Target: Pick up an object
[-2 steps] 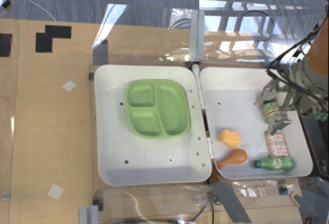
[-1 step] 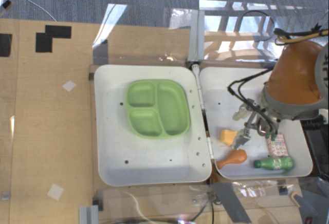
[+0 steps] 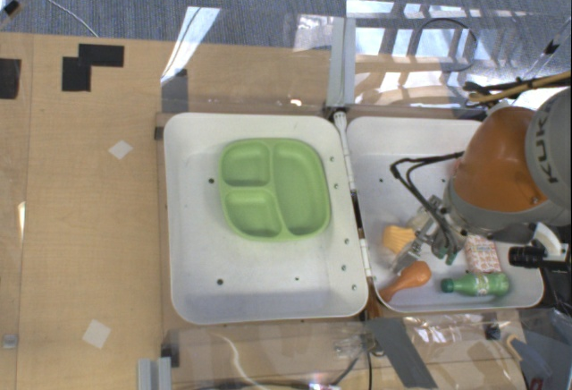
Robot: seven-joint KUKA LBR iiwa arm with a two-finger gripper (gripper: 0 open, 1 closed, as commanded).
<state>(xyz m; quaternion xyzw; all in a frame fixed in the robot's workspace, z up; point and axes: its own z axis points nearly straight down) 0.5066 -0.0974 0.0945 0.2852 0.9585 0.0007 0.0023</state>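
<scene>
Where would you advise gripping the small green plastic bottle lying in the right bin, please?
Probably across the body of the green plastic bottle, coming straight down from above. It lies flat on its side on the right bin floor, long axis left-right, so fingers should close front-to-back.

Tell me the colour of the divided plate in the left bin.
Light green; the plate shows in the camera view.

two white bins (image 3: 192, 290) on the desk (image 3: 80, 227); one green divided plate (image 3: 273, 189); one green bottle (image 3: 475, 286); one orange drumstick-shaped toy (image 3: 405, 279); one yellow piece (image 3: 399, 238); one small printed packet (image 3: 481, 255).
</scene>
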